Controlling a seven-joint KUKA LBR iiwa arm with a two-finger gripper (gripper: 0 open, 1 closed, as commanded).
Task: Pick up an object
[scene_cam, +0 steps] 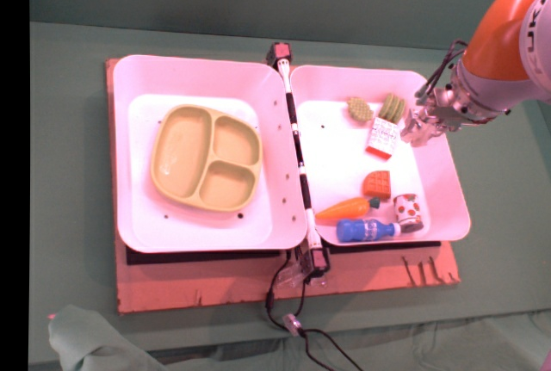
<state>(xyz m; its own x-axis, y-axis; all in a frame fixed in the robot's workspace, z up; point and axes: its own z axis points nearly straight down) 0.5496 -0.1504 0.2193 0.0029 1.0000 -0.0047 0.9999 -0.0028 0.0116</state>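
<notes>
On the left of the frame, the left bin [138, 85] holds a yellow divided plate [207, 157] lying flat. To its right, the right bin [331, 154] carries a cluster of toys: an orange carrot [344, 208] and a blue bottle [366, 230] at the lower middle, an orange waffle piece [376, 183] above them, a spotted cup [408, 210] just right, and a red-and-white box [382, 137] higher up beside two small green pieces. At the upper right, the tool [417, 130] hovers near the box; its opening cannot be told, and nothing visibly sits in it.
</notes>
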